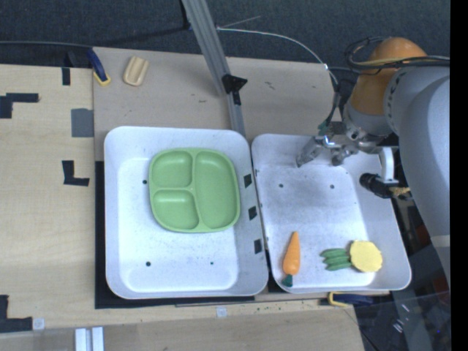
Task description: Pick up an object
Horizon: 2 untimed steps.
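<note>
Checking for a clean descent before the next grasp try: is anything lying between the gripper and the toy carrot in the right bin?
Nothing visible does. The gripper sits at the right bin's far edge; the carrot lies near the front wall, with bare white floor between. The yellow-and-green toy lies off to the side.

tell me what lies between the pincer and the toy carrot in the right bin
In the camera view, just bare, speckled white floor of the right bin lies between the pincer and the toy carrot; nothing sits on that stretch.

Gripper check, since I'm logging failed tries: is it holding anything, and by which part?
Nothing is held. The gripper hangs over the right bin's far end, apart from the carrot and corn.
</note>
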Tool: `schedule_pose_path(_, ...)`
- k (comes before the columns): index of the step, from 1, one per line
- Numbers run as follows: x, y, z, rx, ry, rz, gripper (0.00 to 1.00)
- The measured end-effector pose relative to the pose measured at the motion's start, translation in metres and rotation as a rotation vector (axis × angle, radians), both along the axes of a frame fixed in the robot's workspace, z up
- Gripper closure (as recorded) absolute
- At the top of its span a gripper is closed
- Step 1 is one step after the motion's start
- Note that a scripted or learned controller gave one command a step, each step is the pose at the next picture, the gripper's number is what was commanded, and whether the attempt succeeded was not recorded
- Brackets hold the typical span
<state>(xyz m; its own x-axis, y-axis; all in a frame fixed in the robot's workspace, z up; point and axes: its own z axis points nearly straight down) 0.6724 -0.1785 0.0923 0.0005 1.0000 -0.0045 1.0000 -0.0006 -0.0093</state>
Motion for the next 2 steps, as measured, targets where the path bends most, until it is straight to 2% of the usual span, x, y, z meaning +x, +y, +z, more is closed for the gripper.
schedule_pose_path(1,0.0,0.0,0.01,-0.001,0.001,0.001,1.0)
schedule_pose_path(2,0.0,-0.009,0.06,0.002,-0.014,0.003,1.0)
